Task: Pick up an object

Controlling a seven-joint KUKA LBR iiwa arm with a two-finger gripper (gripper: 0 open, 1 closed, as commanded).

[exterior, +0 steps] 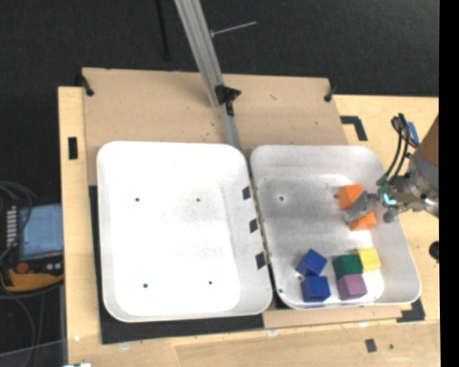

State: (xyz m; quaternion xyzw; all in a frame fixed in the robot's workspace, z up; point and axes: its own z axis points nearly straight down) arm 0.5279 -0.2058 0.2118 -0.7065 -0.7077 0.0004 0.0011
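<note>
Camera view, your stock: right bin [291, 167] holds two orange blocks [355, 206] mid-floor; blue, green, yellow and purple cubes [338, 274] cluster at its near rim. Gripper [367, 205] sits at the orange pair, likely your pick; finger spread cannot be told.

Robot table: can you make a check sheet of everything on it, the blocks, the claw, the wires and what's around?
Surface: wooden bench with a left bin and a right bin.
Job's things: in the right bin, two orange blocks, two blue blocks, a green block, a yellow block, a purple block.
Clutter: nothing seen.
Grippers: claw at the orange blocks; grip unclear.
Cables: black cables by the arm; more cables left of the bench.
Surroundings: metal pole; blue box.
</note>
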